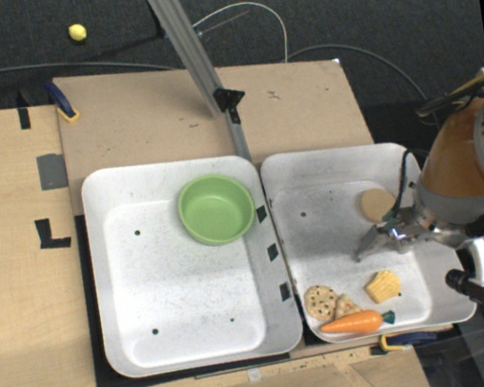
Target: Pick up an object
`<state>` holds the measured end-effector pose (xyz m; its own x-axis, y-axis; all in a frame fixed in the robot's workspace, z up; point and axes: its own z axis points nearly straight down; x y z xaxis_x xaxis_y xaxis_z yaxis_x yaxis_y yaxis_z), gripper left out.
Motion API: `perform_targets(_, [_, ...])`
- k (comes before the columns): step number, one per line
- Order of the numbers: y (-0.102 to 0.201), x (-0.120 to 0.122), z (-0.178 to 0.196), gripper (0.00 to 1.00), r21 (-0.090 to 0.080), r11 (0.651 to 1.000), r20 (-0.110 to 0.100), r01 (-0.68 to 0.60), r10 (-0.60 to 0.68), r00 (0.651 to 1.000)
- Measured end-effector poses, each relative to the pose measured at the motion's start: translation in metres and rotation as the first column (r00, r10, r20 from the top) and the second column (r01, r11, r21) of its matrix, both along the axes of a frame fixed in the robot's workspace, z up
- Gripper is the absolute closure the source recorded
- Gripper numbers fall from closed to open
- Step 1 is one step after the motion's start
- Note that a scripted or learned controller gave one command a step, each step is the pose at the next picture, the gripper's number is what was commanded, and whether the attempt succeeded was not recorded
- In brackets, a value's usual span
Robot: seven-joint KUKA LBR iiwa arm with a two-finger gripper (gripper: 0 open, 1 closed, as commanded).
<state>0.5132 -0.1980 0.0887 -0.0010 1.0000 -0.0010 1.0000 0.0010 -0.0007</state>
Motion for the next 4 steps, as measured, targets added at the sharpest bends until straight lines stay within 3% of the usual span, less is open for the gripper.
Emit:
perform_targets(1, [0.001,0.000,0.011,1.00,0.001,1.000,0.000,-0.001,0.001,1.000])
perform_targets(3, [-0.010,0.000,0.101,1.00,0.000,1.000,0.003,0.000,0.000,1.000])
perform_targets(4, [-0.013,0.003,0.164,1.00,-0.002,1.000,0.006,-0.001,0.001,1.000])
